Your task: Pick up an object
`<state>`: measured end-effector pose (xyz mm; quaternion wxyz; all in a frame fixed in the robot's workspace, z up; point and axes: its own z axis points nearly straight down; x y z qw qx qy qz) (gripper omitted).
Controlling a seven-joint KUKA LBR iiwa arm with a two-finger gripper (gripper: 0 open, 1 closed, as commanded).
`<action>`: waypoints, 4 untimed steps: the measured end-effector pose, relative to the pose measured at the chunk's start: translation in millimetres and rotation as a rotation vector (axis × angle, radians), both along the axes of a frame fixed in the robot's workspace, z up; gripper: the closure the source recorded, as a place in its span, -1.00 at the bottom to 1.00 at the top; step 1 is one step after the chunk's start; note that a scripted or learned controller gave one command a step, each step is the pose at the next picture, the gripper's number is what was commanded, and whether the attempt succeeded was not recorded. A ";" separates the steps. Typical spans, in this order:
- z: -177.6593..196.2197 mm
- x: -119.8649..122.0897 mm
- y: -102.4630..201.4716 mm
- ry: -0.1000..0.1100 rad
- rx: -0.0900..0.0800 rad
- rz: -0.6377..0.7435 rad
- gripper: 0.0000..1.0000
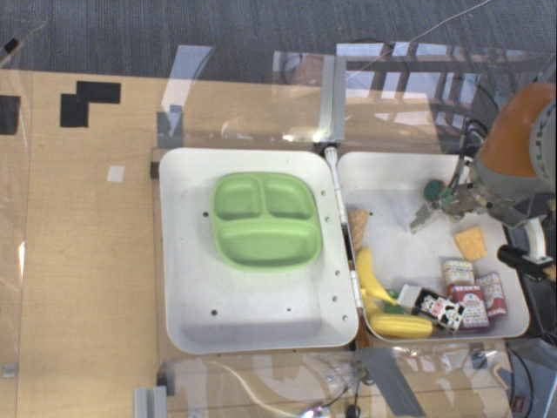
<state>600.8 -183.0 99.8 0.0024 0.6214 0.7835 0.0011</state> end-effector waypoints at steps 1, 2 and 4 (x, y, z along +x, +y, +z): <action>-12.3 56.5 -20.8 -0.001 -0.002 0.135 -1.00; 31.8 69.8 27.8 -0.002 -0.001 0.286 -1.00; -10.6 66.8 36.0 0.006 -0.010 0.221 -1.00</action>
